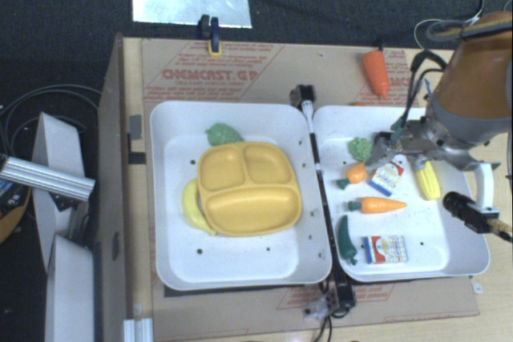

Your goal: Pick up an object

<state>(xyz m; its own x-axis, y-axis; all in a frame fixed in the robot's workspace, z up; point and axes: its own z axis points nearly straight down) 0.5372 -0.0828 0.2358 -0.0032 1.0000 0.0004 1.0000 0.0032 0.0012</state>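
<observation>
From my seat I see the gripper (pixel 383 150) low in the right bin (pixel 461 256), its dark metal fingers sitting among the toys near the bin's upper middle. I cannot tell how far the jaws are parted or whether anything sits between them; the wrist hides too much. Just below the fingers lies a small white carton (pixel 388 177) with red and blue print, tilted, and beside it a little orange round piece (pixel 356 172). A knobbly green broccoli floret (pixel 360 146) rests to the left of the fingers. A smooth plastic carrot (pixel 377 205) lies on its side lower down, a yellow corn cob (pixel 427 179) sits under the arm, a dark green pod (pixel 345 239) hugs the left wall, and a flat printed box (pixel 385 249) lies near the front edge.

The left bin (pixel 172 244) holds a glossy yellow sectioned plate (pixel 247 187) resting over a banana (pixel 192 207), with a crinkled green leaf (pixel 221 134) behind it. Another carrot (pixel 375 72) lies on the cardboard beyond the bins.
</observation>
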